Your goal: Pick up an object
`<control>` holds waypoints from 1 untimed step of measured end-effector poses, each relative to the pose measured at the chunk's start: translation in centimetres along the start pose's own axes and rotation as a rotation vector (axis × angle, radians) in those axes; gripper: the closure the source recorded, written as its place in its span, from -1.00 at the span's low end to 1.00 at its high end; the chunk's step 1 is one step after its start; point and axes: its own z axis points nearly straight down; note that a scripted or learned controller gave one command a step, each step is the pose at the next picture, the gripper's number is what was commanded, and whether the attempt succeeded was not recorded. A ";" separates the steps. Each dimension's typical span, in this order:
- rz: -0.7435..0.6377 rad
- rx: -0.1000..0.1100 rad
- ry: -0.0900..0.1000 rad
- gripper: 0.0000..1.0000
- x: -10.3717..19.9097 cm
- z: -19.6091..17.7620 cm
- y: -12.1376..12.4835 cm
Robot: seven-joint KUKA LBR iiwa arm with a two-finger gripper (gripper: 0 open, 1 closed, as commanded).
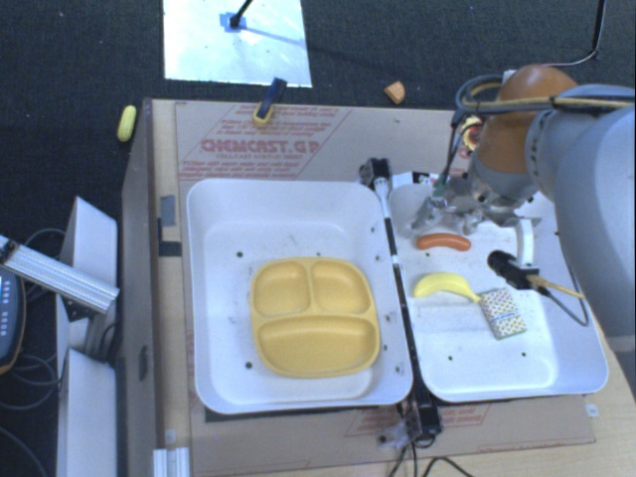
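Observation:
In the right bin (571,366) lie an orange-red sausage (442,241), a yellow banana (447,286) and a small patterned block (502,313). My gripper (449,217) hangs over the bin's far left part, just behind the sausage and apart from it. It is open, with nothing between its fingers. The banana lies a little nearer the camera than the sausage, and the block is to the banana's right.
The left bin (214,266) holds a yellow divided plate (315,316). A ridge (395,266) between the two bins runs close to the sausage's left. The grey arm (586,167) covers the right bin's far right corner.

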 end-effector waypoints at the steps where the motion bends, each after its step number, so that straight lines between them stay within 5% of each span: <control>1: -0.002 -0.004 0.000 1.00 0.0 -1.2 0.1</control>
